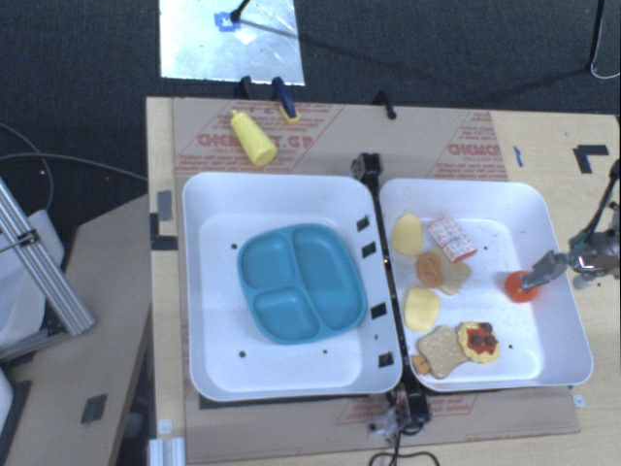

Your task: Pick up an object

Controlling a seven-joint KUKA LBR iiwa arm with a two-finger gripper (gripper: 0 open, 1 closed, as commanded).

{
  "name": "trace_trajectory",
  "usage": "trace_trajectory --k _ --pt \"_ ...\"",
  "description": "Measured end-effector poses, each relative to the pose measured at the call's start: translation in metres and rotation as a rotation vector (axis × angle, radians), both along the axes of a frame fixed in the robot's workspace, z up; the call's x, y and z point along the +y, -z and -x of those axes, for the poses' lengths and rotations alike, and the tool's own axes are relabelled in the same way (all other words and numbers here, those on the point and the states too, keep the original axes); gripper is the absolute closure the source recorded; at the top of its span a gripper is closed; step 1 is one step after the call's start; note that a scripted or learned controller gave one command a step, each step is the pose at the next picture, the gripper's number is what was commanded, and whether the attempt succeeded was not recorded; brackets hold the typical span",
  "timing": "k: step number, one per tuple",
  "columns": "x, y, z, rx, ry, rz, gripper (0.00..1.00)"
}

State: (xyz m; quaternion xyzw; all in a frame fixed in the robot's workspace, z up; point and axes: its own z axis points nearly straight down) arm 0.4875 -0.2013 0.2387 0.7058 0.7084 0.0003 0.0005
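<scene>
Two shallow white bins sit side by side on the bench, seen from above at a slant. The left bin carries a blue divided plate, lying flat near its middle, with three compartments. The right bin carries the loose things: a pale yellow piece near its upper left, a small red-and-white packet just beside it, a brown cookie-like piece touching a tan piece, another pale yellow piece below those, and a slice of toast touching a yellow piece with red topping near the front wall.

Apart from that cluster, toward the right wall of the right bin, lies a small red-orange round object. The claw reaches in from the right edge and its tip is down on or right against this red object; the tip covers part of it. Whether the claw is released or clenched cannot be told, as the tip is too small and blurred.

Nothing else lies close to the red object; the toast and topped piece are nearest, to its lower left. Behind the bins, on the cardboard sheet, a yellow bottle lies on its side, and a blue-handled clamp sits at the rear edge. A grey square mat lies on the dark floor beyond.
</scene>
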Motion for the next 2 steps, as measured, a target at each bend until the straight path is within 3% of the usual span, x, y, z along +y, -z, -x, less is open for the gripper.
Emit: trace_trajectory --k 1,2 --pt "0.043 0.16 -0.084 -0.006 -0.006 -0.001 0.0" --pt "0.174 0.047 -0.141 -0.016 -0.016 -0.006 0.0"
